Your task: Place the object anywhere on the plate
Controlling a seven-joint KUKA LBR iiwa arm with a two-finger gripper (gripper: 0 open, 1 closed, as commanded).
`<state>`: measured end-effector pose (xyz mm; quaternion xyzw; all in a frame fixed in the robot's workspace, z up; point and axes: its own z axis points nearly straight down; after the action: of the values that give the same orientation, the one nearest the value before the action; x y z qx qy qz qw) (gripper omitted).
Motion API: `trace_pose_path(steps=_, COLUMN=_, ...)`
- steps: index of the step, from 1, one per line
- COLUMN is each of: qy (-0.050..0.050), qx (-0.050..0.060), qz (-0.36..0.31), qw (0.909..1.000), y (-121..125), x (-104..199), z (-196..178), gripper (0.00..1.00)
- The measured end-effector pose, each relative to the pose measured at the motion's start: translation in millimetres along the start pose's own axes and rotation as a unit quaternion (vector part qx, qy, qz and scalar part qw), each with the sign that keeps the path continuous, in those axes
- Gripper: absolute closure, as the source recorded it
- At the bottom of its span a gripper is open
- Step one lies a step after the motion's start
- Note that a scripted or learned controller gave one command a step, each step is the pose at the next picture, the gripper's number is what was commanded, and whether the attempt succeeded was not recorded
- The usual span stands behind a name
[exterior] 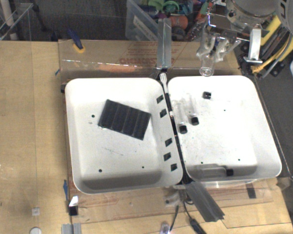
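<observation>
Taking the plate (124, 119) as reference, it lay flat in the left bin (83, 174), a dark ribbed slab with its long axis running from far-left to near-right, with nothing resting on it. Right of the plate, across the divider (167, 126), the right bin (263, 165) held three small black pieces: a near piece (182, 128) and a middle piece (194, 121) just beside each other, level with the plate, and a far piece (206, 95) apart from them, farther back and to the right. All three were too small to show a long axis, and which one the task intends was not evident; the far piece is judged the likeliest, being nearest the gripper. The gripper (208, 62) hung beyond the plate and well to its right, above the right bin's far rim, with the far piece lying just nearward of it. Whether the claw was spread or closed could not be told, and no black piece was seen in it. The coming move is judged to turn on a short nearward descent, the carry to the plate then running leftward over the divider.
</observation>
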<state>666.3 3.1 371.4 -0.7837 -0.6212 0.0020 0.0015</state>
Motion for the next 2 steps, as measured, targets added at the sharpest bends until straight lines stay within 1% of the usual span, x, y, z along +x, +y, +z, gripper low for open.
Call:
trace_pose_path(steps=1, qy=0.0, qx=-0.002, qz=0.129, qw=0.9917, y=2, x=-8, z=-7, gripper=1.0)
trace_pose_path(steps=2, qy=0.0, qx=0.001, qz=0.252, qw=0.9679, y=3, x=-11, z=18, gripper=1.0)
